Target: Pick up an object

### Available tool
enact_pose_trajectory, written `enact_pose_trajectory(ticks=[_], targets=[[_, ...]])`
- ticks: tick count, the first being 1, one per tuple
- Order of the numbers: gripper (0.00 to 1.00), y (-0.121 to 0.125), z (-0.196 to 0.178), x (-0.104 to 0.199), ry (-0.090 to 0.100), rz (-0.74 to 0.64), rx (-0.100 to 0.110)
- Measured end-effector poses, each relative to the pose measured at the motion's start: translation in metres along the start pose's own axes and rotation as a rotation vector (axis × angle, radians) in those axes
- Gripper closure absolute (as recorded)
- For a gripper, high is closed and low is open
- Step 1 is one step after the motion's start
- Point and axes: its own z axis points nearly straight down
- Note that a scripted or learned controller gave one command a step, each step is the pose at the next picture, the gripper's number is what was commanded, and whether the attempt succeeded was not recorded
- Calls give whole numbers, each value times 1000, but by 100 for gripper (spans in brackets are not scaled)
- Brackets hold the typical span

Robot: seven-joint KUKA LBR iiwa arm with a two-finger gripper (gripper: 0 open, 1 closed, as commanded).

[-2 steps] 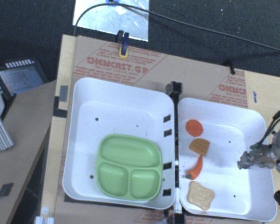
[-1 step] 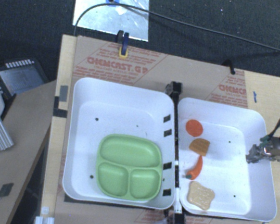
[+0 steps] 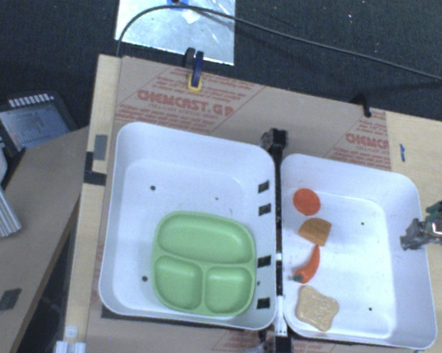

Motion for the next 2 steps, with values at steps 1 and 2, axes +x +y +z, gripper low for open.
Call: enact_pose_trajectory(ticks=[1,2], targets=[[100,2,-54,-1,-1,0,-2],[100,20,-54,55,3,-4,3]])
